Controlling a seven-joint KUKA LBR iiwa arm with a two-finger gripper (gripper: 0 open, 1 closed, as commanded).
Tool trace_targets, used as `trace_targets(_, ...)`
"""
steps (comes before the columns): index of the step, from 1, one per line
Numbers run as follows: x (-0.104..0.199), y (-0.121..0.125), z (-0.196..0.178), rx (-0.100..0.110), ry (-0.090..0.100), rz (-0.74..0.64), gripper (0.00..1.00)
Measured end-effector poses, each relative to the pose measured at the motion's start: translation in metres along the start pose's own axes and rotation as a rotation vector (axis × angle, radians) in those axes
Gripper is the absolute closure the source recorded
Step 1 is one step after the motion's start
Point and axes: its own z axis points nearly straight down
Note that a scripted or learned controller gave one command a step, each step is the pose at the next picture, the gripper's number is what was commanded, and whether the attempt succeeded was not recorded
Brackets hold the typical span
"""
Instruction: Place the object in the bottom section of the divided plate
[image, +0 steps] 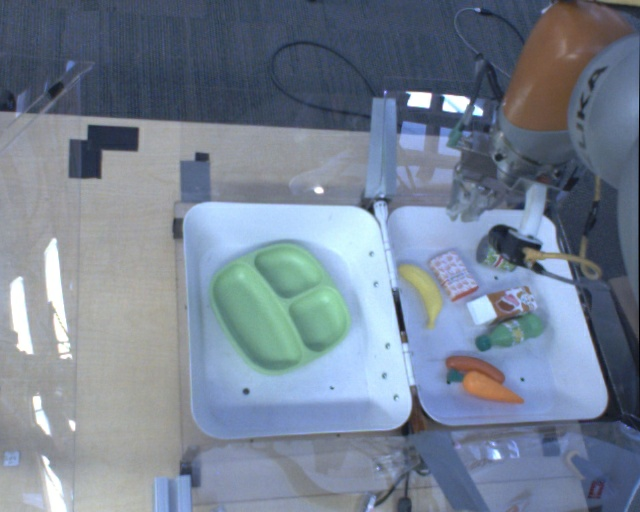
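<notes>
A green divided plate (262, 318) lies in the left white bin (300, 412), with one long section and two smaller ones, all bare. My gripper (468, 206) hangs over the far edge of the right white bin (565, 385), above and apart from the objects there. Below it lie a red-and-white packet (453, 275) and a yellow banana (424, 292). Nothing shows in the gripper.
The right bin also holds a small white block (481, 310), a red carton (515, 301), a green bottle (512, 333), a red sausage (473, 366) and an orange carrot (487, 387). A metal divider (380, 150) stands between the bins at the back.
</notes>
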Motion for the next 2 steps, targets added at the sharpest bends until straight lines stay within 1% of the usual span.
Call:
trace_targets(1, 0.099, -0.025, -0.017, 0.003, 0.0, 0.184, 1.0)
trace_targets(2, 0.141, -0.118, -0.049, 0.003, 0.001, 0.306, 1.0)
